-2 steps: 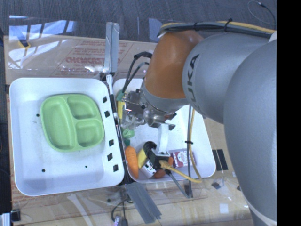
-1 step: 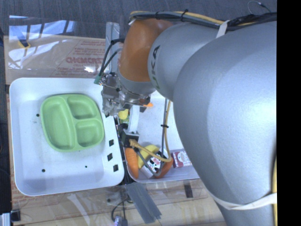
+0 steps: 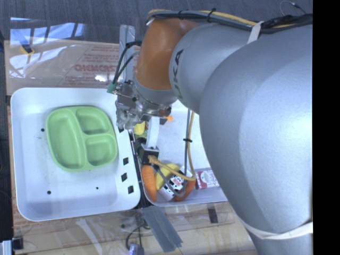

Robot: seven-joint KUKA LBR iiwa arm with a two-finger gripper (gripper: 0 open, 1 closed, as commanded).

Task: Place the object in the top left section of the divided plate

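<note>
A light green divided plate (image 3: 81,137) lies in the left white bin (image 3: 32,195), with one long section on its left and two smaller sections on its right. All three sections look bare. My gripper (image 3: 133,122) hangs over the ridge between the two bins, just right of the plate's rim, below the orange wrist band (image 3: 156,57). A small yellow object (image 3: 139,128) shows right under the gripper at the right bin's left edge. Whether it is held is not visible.
The right bin (image 3: 175,126) holds a pile at its front: an orange carrot-like piece (image 3: 149,182), a yellow banana-like piece (image 3: 167,169), a red box (image 3: 206,178) and other small toys. The big grey arm (image 3: 249,116) covers most of that bin.
</note>
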